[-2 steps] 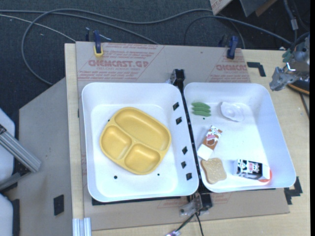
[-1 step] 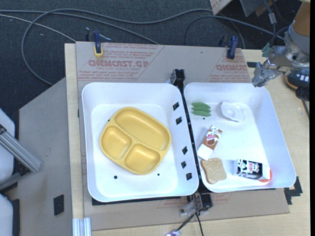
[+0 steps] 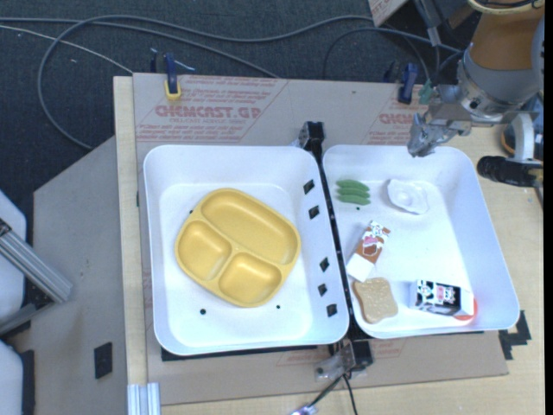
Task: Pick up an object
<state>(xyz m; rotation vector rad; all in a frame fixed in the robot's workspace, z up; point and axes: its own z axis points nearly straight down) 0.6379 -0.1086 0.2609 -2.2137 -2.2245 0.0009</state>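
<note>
Grey gripper (image 3: 421,145) tip blurred

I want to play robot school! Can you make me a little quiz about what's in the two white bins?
1. True or false: the yellow plate lies in the left bin.
2. Which thing lies closest to the gripper?
A. the toast slice
B. the white lump
C. the black-and-white carton
3. Fill in the missing word: the green pods lie in the ____ bin.

Key
1. True. The plate has three sections and sits alone there.
2. B. The white lump lies just below the gripper, near the far rim of the right bin.
3. Right.
</note>
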